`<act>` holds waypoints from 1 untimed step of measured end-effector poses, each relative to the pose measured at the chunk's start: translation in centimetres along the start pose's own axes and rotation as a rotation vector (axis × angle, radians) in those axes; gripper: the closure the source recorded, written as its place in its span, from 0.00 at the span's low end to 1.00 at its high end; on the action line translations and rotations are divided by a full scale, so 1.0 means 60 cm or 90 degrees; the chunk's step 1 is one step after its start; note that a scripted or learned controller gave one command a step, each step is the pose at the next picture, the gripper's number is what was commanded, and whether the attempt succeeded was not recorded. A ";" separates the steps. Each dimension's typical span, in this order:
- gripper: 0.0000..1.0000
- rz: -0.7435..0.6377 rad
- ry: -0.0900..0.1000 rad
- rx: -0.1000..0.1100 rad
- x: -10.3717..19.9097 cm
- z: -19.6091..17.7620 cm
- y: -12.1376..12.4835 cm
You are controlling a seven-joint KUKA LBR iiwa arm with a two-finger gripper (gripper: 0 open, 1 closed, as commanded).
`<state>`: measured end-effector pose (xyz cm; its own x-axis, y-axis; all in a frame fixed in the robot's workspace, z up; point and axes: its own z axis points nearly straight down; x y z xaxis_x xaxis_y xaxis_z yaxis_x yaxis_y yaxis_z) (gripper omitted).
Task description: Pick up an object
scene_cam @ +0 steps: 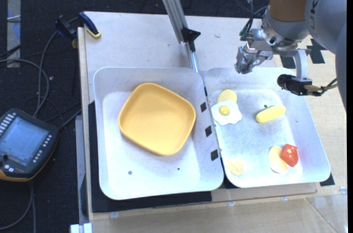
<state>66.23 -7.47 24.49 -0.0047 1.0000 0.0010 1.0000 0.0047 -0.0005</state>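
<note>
— Lying in the right bin [309, 132]: a fried-egg toy [226, 112], a yellow piece [271, 114] and a red-topped piece [284, 157], all untouched.

— And the gripper [244, 65]?

— Above the bin's far rim; whether its fingers are parted, I cannot tell. A yellow plate [158, 118] occupies the left bin [110, 116] on the counter [138, 38].

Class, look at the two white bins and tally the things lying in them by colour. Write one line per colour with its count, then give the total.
Yellow: 4 (plate, round piece, long piece, small pale piece)
White with a yellow centre: 1 (fried egg)
Red and cream: 1 (piece near the right bin's front corner)
Total: 6
</note>
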 end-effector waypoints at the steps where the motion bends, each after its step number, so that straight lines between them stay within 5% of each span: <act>1: 1.00 0.000 0.000 0.000 0.102 0.012 -0.007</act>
<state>65.77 -1.36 23.75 -0.0050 1.0000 0.0014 1.0000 0.0050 -0.0004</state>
